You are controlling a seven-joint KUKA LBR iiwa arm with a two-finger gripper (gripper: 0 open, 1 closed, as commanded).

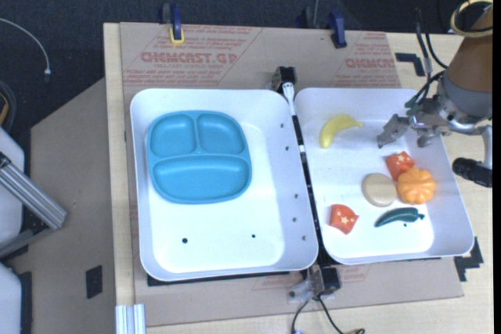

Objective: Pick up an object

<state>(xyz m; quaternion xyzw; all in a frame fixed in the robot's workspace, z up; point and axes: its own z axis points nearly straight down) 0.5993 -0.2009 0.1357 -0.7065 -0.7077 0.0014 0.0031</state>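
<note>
Right bin (446, 242), near edge: dark teal pepper (398, 217) lying left-right, glossy; red wedge (343, 219). Mid: beige disc (378, 189), ribbed orange pumpkin (416, 185), red block (399, 163). Farther: curved yellow banana (337, 128), long axis left-right. Gripper (406, 134) spread wide, holding nothing.

Yellow curved plastic banana (337, 128): lying flat, upper left of the right white bin (446, 242), apart from the rest.
Small red block-shaped toy with a white mark (399, 163): just above the orange pumpkin-shaped toy (416, 185), touching or nearly so.
Orange pumpkin: upright, ribbed, against the beige round flat piece (379, 189) on its left.
Red strawberry-like piece (343, 218): alone, lower left of the cluster.
Dark teal slender pepper, possibly a chilli (399, 217): lying flat below the pumpkin.
</note>
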